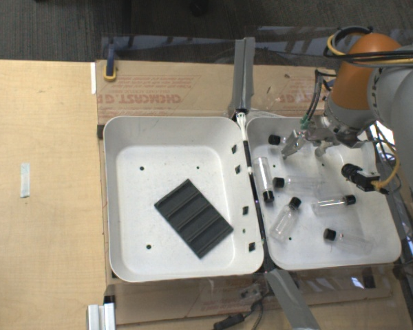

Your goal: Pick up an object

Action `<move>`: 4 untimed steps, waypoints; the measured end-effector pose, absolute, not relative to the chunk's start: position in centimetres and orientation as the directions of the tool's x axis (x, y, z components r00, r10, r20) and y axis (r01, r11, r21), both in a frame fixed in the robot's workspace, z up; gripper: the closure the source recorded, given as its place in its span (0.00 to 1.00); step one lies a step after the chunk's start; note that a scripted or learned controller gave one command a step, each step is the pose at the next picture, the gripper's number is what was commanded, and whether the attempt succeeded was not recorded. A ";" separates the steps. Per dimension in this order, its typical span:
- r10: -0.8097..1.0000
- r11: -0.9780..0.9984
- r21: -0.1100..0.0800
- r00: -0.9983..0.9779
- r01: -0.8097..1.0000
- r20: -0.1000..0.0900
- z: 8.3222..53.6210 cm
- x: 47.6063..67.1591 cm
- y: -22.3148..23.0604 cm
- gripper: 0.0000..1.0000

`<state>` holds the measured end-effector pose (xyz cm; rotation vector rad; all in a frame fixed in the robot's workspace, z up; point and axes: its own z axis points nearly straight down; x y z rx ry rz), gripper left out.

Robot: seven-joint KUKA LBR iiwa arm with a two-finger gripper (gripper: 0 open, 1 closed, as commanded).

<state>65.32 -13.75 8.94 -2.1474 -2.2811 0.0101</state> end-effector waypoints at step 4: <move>0.996 0.086 0.000 -0.086 0.996 0.000 9.2 57.6 -19.3 0.00</move>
